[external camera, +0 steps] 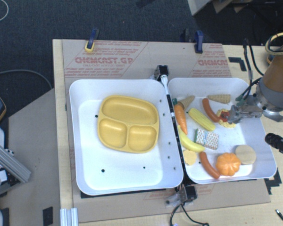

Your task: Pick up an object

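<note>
— Where's the arm just now?

— In from the right, over the right bin (pixel 259 86). The gripper (pixel 232 115) sits low at a small red and yellow piece (pixel 223 115) near the bin's far right part. I can't tell from here whether the pincer is open or closed, or whether it has hold of anything.

— What else lies in that bin?

— A red sausage (pixel 209 109) just left of the gripper, a yellow corn cob (pixel 201 119) beside it, and an orange carrot (pixel 180 118) along the left wall. Farther back, a tan cone-like wedge (pixel 220 98). In the middle a small patterned packet (pixel 207 139), with a banana (pixel 190 143) curving just left of it. On the near side, a second sausage (pixel 209 165), an orange pumpkin (pixel 228 164) and a pale round biscuit (pixel 245 154) touching the pumpkin.

— And the left bin (pixel 80 126)?

— A yellow divided plate (pixel 129 124), three compartments, lying flat toward the far middle.
</note>
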Robot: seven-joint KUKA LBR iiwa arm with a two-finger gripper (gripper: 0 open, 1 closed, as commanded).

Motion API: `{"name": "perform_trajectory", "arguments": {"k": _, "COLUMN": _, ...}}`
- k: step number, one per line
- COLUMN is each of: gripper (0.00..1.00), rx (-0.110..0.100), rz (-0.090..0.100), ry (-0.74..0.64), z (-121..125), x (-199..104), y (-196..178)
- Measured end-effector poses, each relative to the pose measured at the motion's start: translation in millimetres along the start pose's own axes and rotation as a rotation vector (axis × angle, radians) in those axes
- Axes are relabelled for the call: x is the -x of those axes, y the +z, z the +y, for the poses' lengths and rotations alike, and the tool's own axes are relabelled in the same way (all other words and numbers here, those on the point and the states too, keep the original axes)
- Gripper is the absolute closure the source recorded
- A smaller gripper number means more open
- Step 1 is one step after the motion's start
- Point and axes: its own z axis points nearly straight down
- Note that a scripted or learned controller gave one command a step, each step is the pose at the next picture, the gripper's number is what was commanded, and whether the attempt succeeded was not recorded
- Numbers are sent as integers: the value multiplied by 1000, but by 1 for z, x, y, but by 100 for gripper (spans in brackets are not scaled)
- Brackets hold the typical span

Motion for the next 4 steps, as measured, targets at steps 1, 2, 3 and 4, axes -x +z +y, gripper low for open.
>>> {"name": "perform_trajectory", "arguments": {"k": 1, "gripper": 100, "rx": 2, "rz": -1, "ry": -1, "z": 7, "x": 2, "y": -64}}
{"name": "perform_trajectory", "arguments": {"k": 2, "gripper": 100, "rx": -4, "rz": 1, "ry": 0, "z": 8, "x": 2, "y": -63}}
{"name": "perform_trajectory", "arguments": {"k": 3, "gripper": 100, "rx": -9, "rz": 6, "ry": -5, "z": 2, "x": -52, "y": -73}}
{"name": "perform_trajectory", "arguments": {"k": 4, "gripper": 100, "rx": -11, "rz": 7, "ry": -4, "z": 1, "x": -100, "y": -60}}
